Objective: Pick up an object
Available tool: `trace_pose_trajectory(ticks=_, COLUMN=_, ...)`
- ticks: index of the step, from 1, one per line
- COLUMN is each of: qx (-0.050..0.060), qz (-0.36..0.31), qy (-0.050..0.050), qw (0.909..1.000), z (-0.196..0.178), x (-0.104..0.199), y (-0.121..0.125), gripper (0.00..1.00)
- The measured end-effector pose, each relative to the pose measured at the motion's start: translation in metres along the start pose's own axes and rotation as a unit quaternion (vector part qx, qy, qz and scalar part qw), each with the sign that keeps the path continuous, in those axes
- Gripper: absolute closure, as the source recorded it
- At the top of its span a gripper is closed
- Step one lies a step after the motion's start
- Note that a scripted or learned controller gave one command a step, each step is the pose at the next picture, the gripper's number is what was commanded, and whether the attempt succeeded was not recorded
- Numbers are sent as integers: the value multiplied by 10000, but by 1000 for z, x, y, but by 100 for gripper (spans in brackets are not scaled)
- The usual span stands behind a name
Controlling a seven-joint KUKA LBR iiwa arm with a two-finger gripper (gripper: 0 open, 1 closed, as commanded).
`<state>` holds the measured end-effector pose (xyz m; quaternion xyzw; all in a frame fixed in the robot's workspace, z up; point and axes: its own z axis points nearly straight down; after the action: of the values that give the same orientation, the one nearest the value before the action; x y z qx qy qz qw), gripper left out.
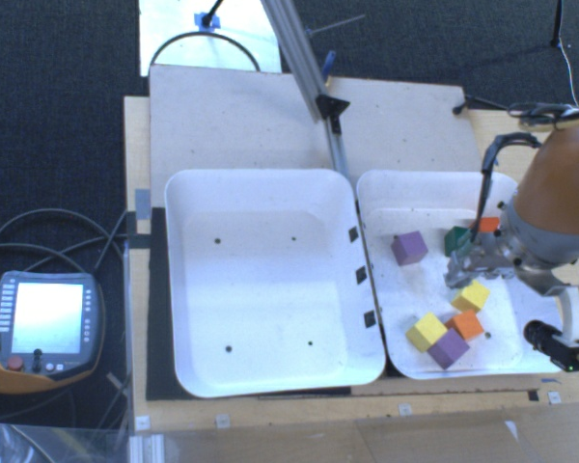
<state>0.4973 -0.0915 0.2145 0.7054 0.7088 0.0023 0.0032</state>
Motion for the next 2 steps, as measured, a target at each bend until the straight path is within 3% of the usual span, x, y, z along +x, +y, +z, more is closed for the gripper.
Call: trace_pose_trajectory(ticks=2, qx=22, qz=-30, qy=15, qw=10000, z=1, x=87, y=60, gripper=100)
